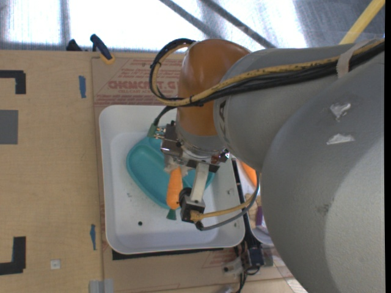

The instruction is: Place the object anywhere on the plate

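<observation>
Gripper [185,162] sits over the white bin [116,182], at the 3 o'clock edge of the teal plate [143,163]. Grip state unreadable from this angle, the wrist blocks it.

Orange carrot [175,189] is just under the gripper on its 6 o'clock side, with its top end running up under the gripper body. It overlaps the plate rim at about 4 o'clock. Can't confirm whether it's pinched or just resting there.

The bin sits on a brown cardboard worktop [49,163] with black corner marks and blue tape tabs. There's bright mesh-covered glazing at 12 o'clock. The grey arm [317,163] covers most of the second bin.

Carrot long axis runs roughly 12 to 6, leaning slightly, with the green end at 6.
</observation>
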Available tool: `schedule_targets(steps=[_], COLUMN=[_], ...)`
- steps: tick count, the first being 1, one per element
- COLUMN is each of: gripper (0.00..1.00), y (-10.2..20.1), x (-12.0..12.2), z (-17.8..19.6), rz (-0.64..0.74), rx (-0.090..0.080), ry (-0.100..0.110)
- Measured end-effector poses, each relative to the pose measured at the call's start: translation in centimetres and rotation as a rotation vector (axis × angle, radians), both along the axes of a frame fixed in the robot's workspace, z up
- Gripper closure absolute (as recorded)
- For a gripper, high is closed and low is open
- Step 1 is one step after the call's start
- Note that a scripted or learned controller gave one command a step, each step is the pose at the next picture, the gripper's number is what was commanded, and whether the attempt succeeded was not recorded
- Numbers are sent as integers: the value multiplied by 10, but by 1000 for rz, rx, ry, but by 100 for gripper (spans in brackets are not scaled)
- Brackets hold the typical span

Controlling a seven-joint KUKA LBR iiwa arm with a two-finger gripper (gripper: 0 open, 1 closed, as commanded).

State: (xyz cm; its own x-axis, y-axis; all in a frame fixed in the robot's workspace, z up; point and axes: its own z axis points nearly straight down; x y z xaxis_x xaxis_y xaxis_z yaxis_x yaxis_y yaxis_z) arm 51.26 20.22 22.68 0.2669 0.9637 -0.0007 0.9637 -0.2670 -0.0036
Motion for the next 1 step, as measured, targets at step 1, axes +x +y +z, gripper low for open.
schedule_targets(steps=[1], gripper=[0], y=[-2], x=[1], z=[0], rz=[-2], rx=[-2], ry=[0])
